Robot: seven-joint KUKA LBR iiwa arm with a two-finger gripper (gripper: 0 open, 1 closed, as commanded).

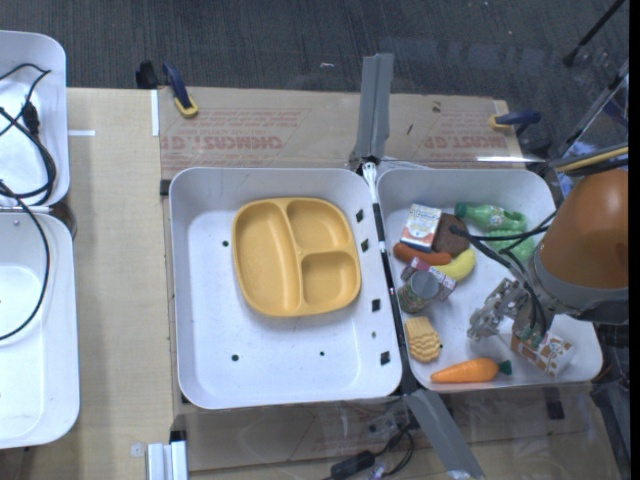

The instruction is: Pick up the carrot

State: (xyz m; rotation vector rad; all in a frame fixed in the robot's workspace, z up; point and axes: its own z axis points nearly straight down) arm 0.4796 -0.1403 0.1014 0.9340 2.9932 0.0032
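The carrot [467, 371], orange with a small green tip at its right end, lies on its side near the front wall of the right bin [575, 380]. My gripper [493, 316] hangs in the right bin, above and slightly right of the carrot and apart from it, with nothing seen between its metal fingers. The arm's orange band [598, 230] and grey wrist reach in from the right and cover part of the bin's right side.
A yellow divided plate [296, 254] sits in the left bin [200, 298]. The right bin also holds a green bottle [490, 216], a small carton [422, 225], a banana [458, 265], a tin can [422, 290], a yellow waffle-like piece [423, 339] and a small box [543, 351].
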